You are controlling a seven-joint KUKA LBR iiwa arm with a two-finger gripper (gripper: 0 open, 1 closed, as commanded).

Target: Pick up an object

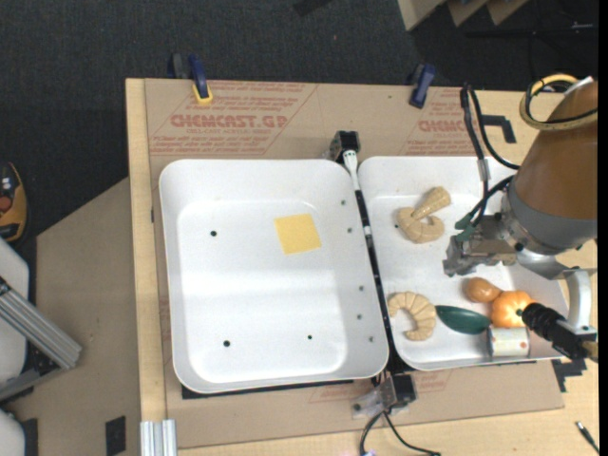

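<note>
My arm (560,174) reached in from the right, its orange band bulking above the grey wrist. Far to my pincer's left lay the left white bin (190,283), carrying a flat yellow square (298,234). The right white bin (380,183) sat beneath me. My pincer (467,259) hovered low over its floor; I could not tell whether it was parted or closed, and nothing showed between its tips. Just up and left of it rested a tan shrimp-like piece (424,217). Down and left lay a second curled tan piece (414,313). Just below my pincer sat a small orange fruit (483,290), a dark green leaf-shaped piece (465,319), and another orange piece (511,307).
</note>
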